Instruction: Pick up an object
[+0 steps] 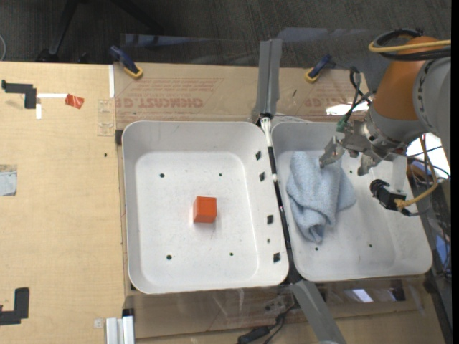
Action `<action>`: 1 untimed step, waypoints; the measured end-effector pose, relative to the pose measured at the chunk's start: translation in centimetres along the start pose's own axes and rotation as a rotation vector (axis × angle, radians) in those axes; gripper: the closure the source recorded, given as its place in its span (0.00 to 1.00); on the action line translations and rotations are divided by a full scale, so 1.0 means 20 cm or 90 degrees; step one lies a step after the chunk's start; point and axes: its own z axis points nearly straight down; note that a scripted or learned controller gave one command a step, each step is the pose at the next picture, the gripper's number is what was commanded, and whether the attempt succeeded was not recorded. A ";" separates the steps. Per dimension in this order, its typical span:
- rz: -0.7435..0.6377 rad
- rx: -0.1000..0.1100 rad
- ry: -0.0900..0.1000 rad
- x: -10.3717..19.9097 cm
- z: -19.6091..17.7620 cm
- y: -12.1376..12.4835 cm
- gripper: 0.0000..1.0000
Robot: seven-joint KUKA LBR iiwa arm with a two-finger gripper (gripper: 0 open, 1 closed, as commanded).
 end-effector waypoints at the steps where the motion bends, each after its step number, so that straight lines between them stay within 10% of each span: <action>1: -0.093 -0.002 -0.001 0.14 0.24 0.21 0.00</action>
